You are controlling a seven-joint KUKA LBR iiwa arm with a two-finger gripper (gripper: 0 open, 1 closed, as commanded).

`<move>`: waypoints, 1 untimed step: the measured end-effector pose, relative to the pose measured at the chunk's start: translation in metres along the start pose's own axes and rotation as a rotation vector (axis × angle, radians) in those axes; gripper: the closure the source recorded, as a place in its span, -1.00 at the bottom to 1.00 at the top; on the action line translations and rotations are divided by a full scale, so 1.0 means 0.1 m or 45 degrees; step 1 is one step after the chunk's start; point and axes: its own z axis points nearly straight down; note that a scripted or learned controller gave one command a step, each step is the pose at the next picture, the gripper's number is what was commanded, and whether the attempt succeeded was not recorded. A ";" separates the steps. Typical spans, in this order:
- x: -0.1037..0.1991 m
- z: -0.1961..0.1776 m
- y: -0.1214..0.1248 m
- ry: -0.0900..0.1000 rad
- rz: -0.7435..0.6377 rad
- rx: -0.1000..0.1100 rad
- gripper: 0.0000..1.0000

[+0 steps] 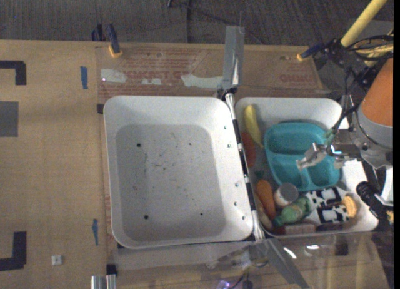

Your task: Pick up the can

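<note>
Right bin [294, 105] is cluttered; can [287, 192] seen lower middle, gripper [317, 154] hung open over teal tray [290, 150], nothing held.

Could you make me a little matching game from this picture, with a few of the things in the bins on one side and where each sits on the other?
Things:
1. banana
2. teal container
3. can
4. carrot

Places:
A. just below the teal container's lower left corner
B. middle of the right bin, under the gripper
C. far left corner of the right bin
D. along the right bin's left wall, left of the can

Pairs: 1-C, 2-B, 3-A, 4-D
</note>
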 end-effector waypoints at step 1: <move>-0.31 1.28 0.20 -0.007 -0.013 -0.027 -1.00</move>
